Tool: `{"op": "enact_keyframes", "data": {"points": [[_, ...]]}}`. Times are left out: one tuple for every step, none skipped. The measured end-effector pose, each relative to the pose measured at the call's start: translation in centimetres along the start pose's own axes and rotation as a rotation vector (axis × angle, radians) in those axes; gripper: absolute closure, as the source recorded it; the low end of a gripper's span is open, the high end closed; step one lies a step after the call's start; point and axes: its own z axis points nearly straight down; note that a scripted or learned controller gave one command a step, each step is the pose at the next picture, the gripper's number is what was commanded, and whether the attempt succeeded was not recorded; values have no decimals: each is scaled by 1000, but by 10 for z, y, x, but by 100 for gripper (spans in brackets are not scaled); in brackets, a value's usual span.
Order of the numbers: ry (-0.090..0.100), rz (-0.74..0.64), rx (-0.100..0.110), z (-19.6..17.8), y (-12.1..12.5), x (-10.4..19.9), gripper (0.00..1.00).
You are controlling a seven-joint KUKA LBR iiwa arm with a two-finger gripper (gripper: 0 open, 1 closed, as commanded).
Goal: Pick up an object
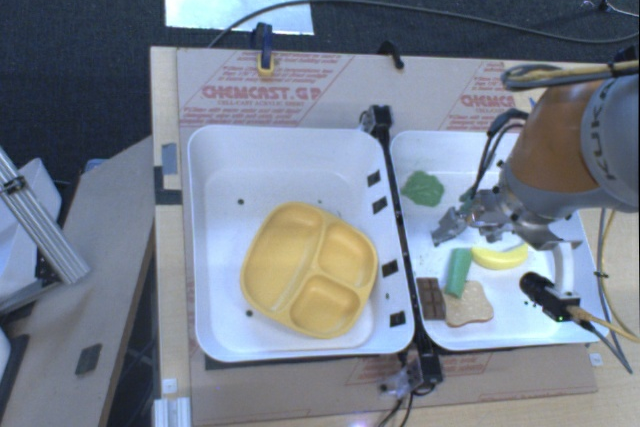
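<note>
Two white bins on table (300, 385): yellow tray (308, 267) in left bin (215, 165). Fingers (452, 225) spread, holding nothing, above right bin (440, 150) centre, between green leaf (423, 188) and green block (458, 271); banana (500, 258) just beside.

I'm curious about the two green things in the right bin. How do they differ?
The green leaf is a darker green, crinkly and rounded; the green block is a lighter green, smooth and oblong. The leaf lies alone near the bin's far side; the block lies nearer the front, beside the toast and the banana. Both are green and lie in the right bin.
</note>
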Motion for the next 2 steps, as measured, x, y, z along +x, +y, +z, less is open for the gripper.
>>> {"op": "enact_keyframes", "data": {"points": [[0,1,-2,52,0,0,0],[-1,1,-6,39,1,0,100]]}}
